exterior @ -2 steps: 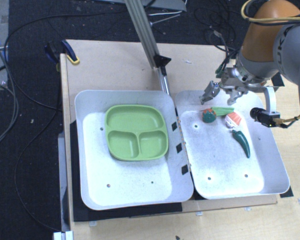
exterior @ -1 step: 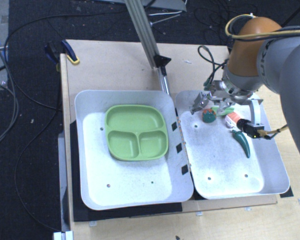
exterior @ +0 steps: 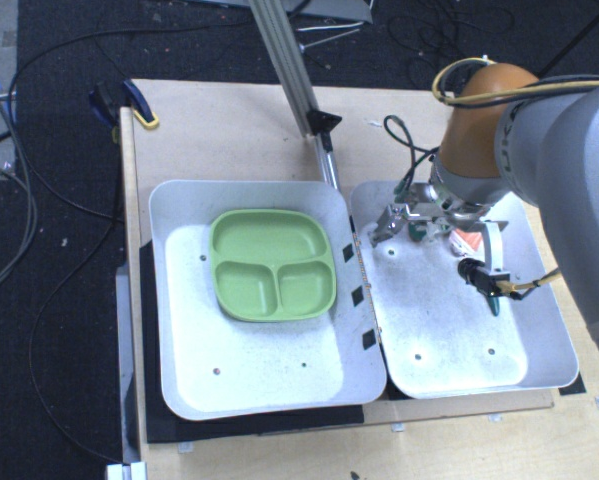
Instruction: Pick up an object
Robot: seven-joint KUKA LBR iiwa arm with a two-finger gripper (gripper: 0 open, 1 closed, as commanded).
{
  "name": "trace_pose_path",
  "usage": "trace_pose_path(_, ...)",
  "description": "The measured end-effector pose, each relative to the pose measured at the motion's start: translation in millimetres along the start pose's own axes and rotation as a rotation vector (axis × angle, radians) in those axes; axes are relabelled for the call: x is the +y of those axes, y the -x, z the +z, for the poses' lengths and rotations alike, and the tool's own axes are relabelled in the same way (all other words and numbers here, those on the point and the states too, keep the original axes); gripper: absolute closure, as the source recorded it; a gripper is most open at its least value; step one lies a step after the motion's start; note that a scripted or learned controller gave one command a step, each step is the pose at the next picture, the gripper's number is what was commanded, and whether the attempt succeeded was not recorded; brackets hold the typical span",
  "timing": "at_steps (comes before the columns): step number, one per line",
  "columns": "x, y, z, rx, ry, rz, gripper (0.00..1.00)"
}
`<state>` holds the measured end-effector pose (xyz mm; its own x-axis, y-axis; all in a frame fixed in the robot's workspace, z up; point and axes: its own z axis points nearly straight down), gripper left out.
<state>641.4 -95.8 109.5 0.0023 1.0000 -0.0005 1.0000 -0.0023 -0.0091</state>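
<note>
So, the biggest thing in there was the grey arm (exterior: 539,138) with its orange band, reaching in from the right and bent down over the right bin (exterior: 449,338). Two white bins sat side by side, and the left bin (exterior: 179,368) had one green plate (exterior: 274,265) lying flat in its upper half, the kind with three compartments. The gripper (exterior: 409,223) hung low at the top of the right bin, close to the wall between the two. I honestly couldn't tell whether it was open or closed, and nothing was visibly caught in it.

The bit that mattered for the pick: a small red-and-white thing (exterior: 467,239) lay just beside the gripper, on the side toward the arm, half tucked under the wrist, so I couldn't make out its shape or which way it ran. That looked like the nearest target to me. The plate was the other candidate, off to the gripper's left across the dividing wall, slightly wider across than deep.

Count: one arm, one gripper, two bins, one plate, one small red-and-white thing.
</note>
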Motion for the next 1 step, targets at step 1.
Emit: trace_pose_path(1, 2.5, -0.7, -12.5, -0.001, 0.011, -0.002, 1.00)
